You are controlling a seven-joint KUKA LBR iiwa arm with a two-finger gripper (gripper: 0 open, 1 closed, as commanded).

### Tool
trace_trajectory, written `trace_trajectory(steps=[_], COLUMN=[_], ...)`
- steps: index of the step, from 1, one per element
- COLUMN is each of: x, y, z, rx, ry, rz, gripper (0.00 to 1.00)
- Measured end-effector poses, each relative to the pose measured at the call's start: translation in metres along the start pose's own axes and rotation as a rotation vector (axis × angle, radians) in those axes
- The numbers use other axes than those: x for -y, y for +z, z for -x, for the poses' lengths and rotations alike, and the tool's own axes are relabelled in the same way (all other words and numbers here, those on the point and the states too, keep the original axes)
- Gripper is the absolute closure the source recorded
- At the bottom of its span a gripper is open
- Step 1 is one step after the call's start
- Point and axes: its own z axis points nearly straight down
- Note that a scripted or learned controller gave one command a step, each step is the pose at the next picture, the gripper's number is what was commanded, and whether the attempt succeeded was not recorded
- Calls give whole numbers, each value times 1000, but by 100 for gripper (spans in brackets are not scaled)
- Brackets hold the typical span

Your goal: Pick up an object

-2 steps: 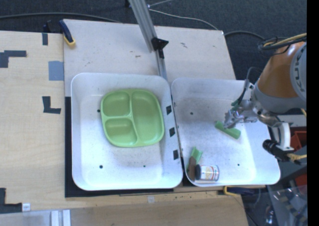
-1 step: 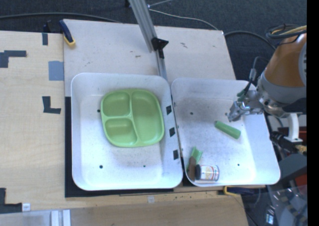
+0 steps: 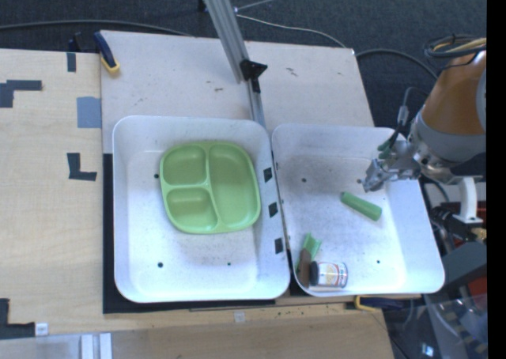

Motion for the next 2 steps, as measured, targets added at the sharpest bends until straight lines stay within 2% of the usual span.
trace_trajectory(steps=[2], x=[-37], y=[10], z=[-105], rx=[-2], ry=[-6], rz=[-2], gripper=[100])
